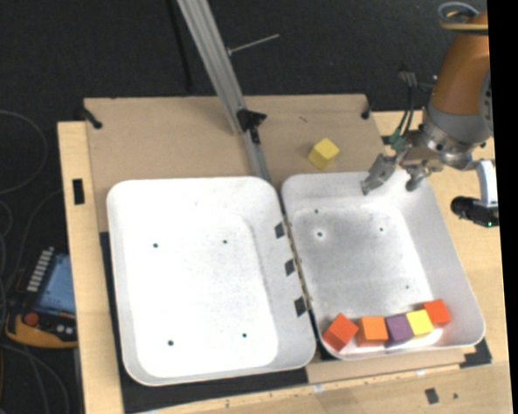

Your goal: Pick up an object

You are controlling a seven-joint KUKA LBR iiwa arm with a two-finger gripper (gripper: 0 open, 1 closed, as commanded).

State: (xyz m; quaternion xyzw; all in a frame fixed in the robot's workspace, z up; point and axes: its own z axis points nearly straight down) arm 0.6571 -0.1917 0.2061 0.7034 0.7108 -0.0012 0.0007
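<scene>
Several small blocks lie in a row along the near wall of the right bin [444,234]: an orange-red one [341,330], an orange one [373,328], a purple one [398,328], a yellow one [420,322] and another orange-red one [437,312]. A yellow block [324,152] sits outside the bins on the bench behind the right bin. My gripper [394,176] hangs over the far edge of the right bin, open, with nothing between its fingers. It is far from the row of blocks.
The left bin [131,253] lies beside the right one. A slanted metal rail [220,64] rises from between the bins at the back. Cables and a handheld device [46,298] lie off the bench at left.
</scene>
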